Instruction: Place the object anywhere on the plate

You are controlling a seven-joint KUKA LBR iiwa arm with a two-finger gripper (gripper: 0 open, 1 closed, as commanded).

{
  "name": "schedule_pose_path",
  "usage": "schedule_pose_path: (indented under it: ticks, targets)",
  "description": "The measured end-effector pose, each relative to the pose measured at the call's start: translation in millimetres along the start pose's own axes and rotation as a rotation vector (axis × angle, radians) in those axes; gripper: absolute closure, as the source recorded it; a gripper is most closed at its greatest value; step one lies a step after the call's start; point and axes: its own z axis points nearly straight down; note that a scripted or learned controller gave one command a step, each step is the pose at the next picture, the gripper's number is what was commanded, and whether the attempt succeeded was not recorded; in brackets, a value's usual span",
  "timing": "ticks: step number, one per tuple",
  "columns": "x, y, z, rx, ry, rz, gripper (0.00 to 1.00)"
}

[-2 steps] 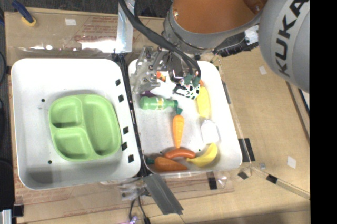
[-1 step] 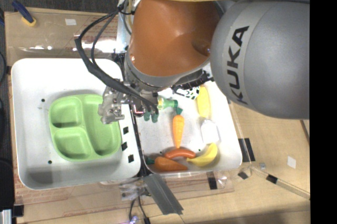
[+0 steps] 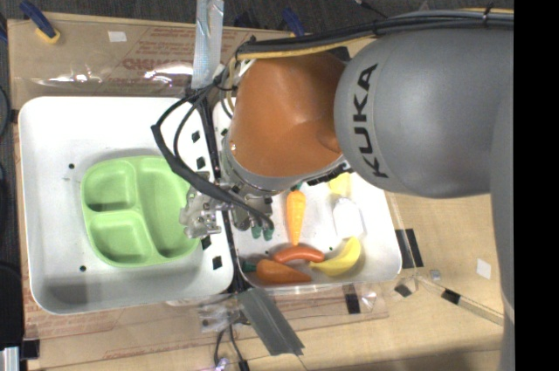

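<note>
Camera view: the grey arm [image 3: 419,99] reached in from the right, its orange band [image 3: 284,120] above the divide between the two white bins. The gripper [image 3: 203,219] was over the right edge of the green divided plate [image 3: 122,208] in the left bin [image 3: 44,133]; its state could not be determined. A carrot [image 3: 296,212], a banana [image 3: 342,257] and red pieces [image 3: 293,254] lay in the right bin [image 3: 384,260].

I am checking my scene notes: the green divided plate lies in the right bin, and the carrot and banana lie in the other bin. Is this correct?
Not quite. The camera view shows the green divided plate in the left bin, not the right one. The carrot and banana do lie in the other bin, the right bin.
</note>
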Motion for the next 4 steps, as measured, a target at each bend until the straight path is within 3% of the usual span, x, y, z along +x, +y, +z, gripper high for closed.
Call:
schedule_pose_path:
  ticks: [1, 2, 3, 4]
  targets:
    - [-65, 43, 41, -0.001, -0.002, 0.101, 1.00]
    - [-66, 43, 40, -0.001, -0.004, 0.101, 0.00]
    - [-74, -26, 40, 0.000, -0.003, 0.132, 0.00]
    - [-74, -24, 30, -0.001, -0.004, 0.125, 1.00]
